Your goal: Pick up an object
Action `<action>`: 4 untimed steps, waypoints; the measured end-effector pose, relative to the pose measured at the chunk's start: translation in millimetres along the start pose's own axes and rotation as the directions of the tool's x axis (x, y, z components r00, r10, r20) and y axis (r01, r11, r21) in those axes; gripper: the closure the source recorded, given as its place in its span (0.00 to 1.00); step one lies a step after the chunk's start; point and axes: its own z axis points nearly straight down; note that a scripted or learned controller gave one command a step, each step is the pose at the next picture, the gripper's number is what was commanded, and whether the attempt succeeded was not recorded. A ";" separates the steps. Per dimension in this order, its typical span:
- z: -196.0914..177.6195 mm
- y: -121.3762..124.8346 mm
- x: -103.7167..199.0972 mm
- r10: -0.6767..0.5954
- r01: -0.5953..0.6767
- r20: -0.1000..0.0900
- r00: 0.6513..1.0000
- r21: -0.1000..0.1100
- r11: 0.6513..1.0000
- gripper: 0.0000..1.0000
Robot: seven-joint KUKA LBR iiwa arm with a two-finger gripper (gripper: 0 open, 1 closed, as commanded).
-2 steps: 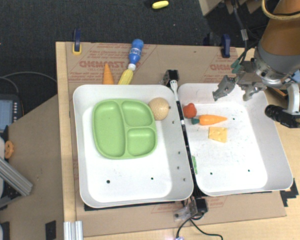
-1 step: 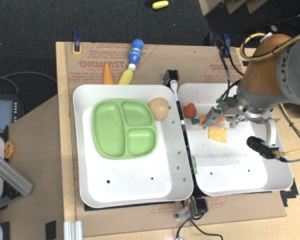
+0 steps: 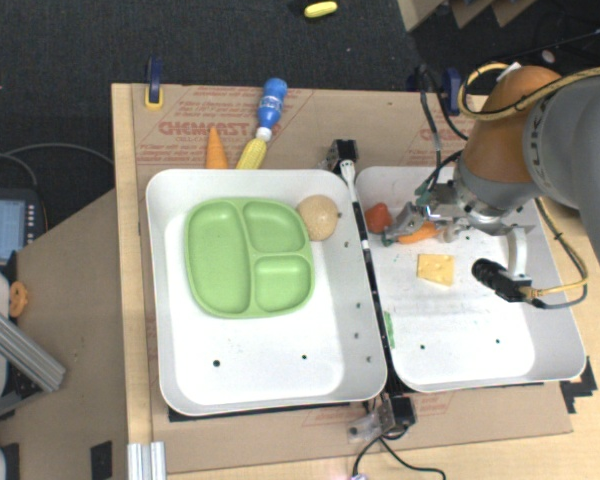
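In the right bin (image 3: 485,368), my gripper (image 3: 427,216) is down low at the far-left corner. An orange carrot-like piece (image 3: 410,237) lies right at its tip, touching or just under it. A small red object (image 3: 378,216) sits just left of that, against the bin's left wall. A yellow cheese-like wedge (image 3: 436,269) lies on the bin floor a little nearer the front. The wrist and arm hide how the gripper meets the orange piece.
The left bin (image 3: 260,373) holds a green divided plate (image 3: 248,256) and a beige ball (image 3: 318,215) at its far right. A black cable plug (image 3: 496,279) hangs over the right bin. Behind the bins lie an orange cone (image 3: 214,150) and a blue-capped yellow bottle (image 3: 264,118).
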 end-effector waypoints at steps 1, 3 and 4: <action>-3.3 -0.1 -1.0 0.001 -0.001 0.002 1.000 -0.002 1.000 0.00; -3.1 -0.3 -1.0 0.001 -0.001 0.002 1.000 -0.002 1.000 0.00; -3.0 -0.4 -1.0 0.001 -0.001 0.002 1.000 -0.002 1.000 0.00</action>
